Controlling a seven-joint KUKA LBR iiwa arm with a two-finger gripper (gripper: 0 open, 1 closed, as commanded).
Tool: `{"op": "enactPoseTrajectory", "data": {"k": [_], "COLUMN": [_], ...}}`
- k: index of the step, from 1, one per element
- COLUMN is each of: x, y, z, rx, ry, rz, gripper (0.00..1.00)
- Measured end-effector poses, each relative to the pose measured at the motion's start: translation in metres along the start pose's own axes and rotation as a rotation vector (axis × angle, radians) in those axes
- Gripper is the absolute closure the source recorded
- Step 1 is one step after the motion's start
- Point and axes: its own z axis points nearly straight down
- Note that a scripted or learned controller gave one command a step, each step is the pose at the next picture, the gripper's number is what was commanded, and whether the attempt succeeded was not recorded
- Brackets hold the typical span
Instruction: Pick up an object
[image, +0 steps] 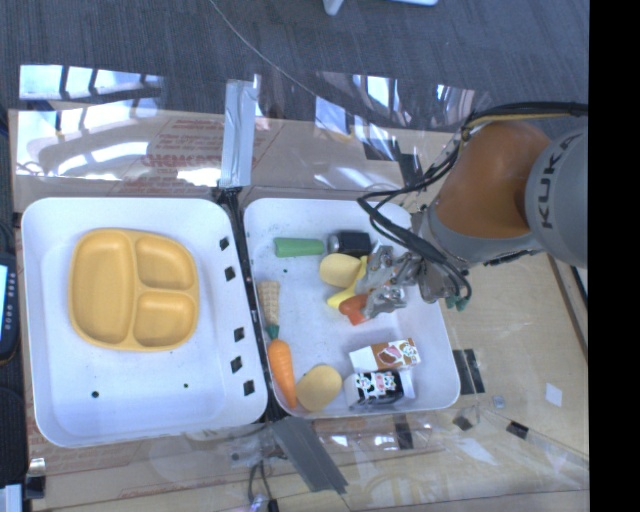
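Observation:
My gripper (383, 288) hangs low inside the right bin (300, 215), at its right side. Just under its left end lie a small red-orange piece (352, 311) and a yellow wedge (338, 297); whether it touches them is unclear. A yellow lemon-like toy (340, 268) sits directly left of the gripper. Behind that lie a green stick (299, 247) and a black block (350, 241). Near the front are a carrot (281, 370), a tan potato (319, 386) and two small cartons (384, 355), (379, 387). A cone (270, 303) rests by the left wall.
The left bin (60, 410) holds a yellow divided plate (133, 289). The grey arm with its orange band (490, 190) and black cables (400, 205) reaches over the right bin's right wall. Tape and reflective sheeting line the bench around the bins.

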Motion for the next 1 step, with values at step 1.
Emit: {"op": "enactPoseTrajectory", "data": {"k": [1], "x": [-0.0915], "y": [0.0726], "z": [-0.0177], "rx": [-0.004], "ry": [0.003], "rz": [0.081], "gripper": [1.0]}}
